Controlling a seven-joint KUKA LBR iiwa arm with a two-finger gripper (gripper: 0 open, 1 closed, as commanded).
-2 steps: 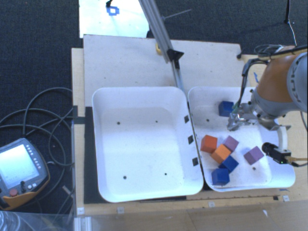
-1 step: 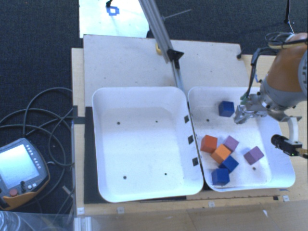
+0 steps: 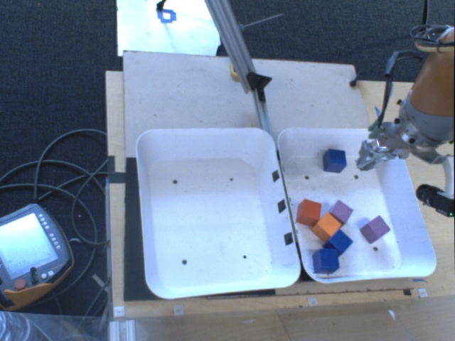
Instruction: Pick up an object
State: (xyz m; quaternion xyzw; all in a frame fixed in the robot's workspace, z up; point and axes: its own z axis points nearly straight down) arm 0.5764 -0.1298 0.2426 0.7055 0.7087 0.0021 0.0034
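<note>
The right bin point(image 3: 405, 190) holds several small blocks. A dark blue cube point(image 3: 334, 160) lies alone near the bin's back. Toward the front sit a red-orange block point(image 3: 308, 212), an orange block point(image 3: 327, 226), a light purple block point(image 3: 342, 211), a blue block point(image 3: 340, 241), another blue cube point(image 3: 325, 261) and a purple block point(image 3: 375, 229). My gripper point(image 3: 368, 156) hangs over the back right part of this bin, just right of the lone dark blue cube. Nothing shows between its fingers.
The left bin point(image 3: 153, 190) stands beside the right one, with black clips along the shared wall. A metal pole point(image 3: 231, 34) slants across the back of the bench. Cables and a teach pendant point(image 3: 28, 251) lie on the floor at left.
</note>
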